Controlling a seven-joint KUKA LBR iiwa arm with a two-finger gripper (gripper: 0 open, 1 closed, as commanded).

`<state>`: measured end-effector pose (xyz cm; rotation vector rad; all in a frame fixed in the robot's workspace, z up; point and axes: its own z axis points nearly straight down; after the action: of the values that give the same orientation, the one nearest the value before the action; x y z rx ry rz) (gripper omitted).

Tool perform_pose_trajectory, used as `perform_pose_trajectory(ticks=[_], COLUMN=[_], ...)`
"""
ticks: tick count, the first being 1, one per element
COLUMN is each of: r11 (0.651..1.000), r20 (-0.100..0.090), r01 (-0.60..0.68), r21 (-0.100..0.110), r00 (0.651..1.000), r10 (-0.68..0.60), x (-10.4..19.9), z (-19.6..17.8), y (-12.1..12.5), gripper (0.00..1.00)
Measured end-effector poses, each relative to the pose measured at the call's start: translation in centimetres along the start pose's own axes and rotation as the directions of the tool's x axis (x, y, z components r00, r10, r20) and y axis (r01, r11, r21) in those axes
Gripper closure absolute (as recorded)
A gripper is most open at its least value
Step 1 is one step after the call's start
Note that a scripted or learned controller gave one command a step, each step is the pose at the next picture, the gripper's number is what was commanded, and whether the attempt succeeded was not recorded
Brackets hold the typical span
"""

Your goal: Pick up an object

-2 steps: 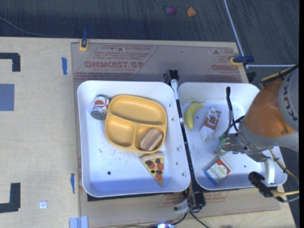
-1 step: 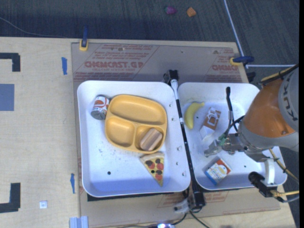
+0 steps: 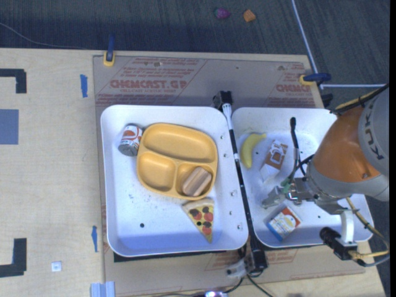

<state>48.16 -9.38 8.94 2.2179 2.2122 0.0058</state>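
My gripper (image 3: 275,198) hangs low over the middle of the right bin (image 3: 322,117), below the orange band of the arm (image 3: 346,150). A small blue, white and orange carton (image 3: 283,222) lies just below and to the right of the gripper, apart from it as far as I can see. A white and brown packet (image 3: 276,156) lies above the gripper. A yellow banana (image 3: 249,148) rests at the bin's upper left. The arm hides the right part of this bin.
The left bin (image 3: 112,184) holds a yellow divided plate (image 3: 176,142) with a bun (image 3: 197,180) in its lower right compartment. A can (image 3: 129,139) lies left of the plate and a pizza slice (image 3: 203,216) below it. Black cables (image 3: 293,142) hang beside the arm.
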Motion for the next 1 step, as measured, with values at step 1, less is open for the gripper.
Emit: perform_pose_trajectory(ticks=[1], r11=[1.000], r20=[0.013], r01=[-0.004], r21=[-0.013], r00=[1.000], r10=[0.004], x=[-0.47], z=[-1.11], y=[0.26], gripper=[1.00])
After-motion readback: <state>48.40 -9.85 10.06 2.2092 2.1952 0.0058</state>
